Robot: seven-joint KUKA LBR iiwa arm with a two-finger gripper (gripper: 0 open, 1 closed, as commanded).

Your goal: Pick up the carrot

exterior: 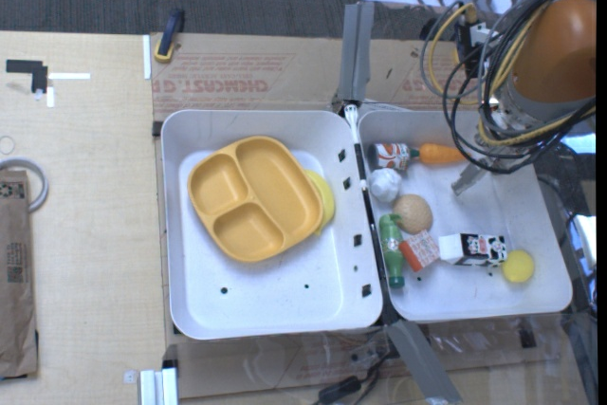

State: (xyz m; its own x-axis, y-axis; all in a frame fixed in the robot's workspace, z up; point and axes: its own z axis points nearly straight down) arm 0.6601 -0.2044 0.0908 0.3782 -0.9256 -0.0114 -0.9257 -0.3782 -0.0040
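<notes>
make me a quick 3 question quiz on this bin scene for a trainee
1. True or false: the carrot lies in the same bin as the yellow divided plate.
2. Which thing lies nearest the carrot? A. the yellow ball B. the small bottle with the red label C. the green bottle
3. Fill in: the carrot lies near the ___ wall of the right bin, the one farthest from the camera.

Key
1. False; the plate sits in the left bin.
2. B
3. Back
</notes>
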